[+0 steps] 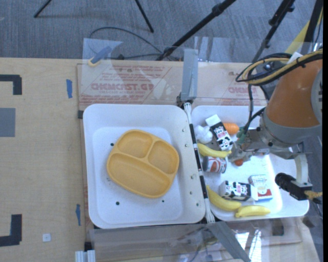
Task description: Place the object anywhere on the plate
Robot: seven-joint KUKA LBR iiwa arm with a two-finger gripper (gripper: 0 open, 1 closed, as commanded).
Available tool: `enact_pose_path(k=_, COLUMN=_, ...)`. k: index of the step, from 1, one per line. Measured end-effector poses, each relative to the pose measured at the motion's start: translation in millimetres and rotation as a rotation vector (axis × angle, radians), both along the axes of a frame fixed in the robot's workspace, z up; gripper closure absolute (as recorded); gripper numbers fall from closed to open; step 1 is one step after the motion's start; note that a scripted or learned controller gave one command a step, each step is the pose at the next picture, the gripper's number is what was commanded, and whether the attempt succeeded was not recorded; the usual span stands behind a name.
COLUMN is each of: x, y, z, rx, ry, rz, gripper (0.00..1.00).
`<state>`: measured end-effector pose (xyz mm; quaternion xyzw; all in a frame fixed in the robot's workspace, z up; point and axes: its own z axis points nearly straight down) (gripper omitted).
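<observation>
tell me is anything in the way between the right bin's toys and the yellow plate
Only the two bins' raised rims, meeting between them, so an object must be lifted over. The yellow plate lies alone in the left bin, its three compartments bare. The gripper is over the right bin's clutter, near a banana.

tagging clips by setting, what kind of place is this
Probably a robotics lab test bench: a grey and orange robot arm reaches over two shallow white bins, with tripod legs and loose cables behind.
</observation>
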<state>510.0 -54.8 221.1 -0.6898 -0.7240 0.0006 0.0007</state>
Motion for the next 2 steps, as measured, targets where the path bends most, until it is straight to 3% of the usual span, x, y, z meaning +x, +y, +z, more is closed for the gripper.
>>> enact_pose_path(k=1, x=8, y=31, z=-21, rx=0.001, ry=0.004, rz=0.092, gripper=1.0)
enact_pose_path(k=2, x=61, y=110, z=-22, rx=-0.001, ry=-0.001, rz=0.11, gripper=1.0)
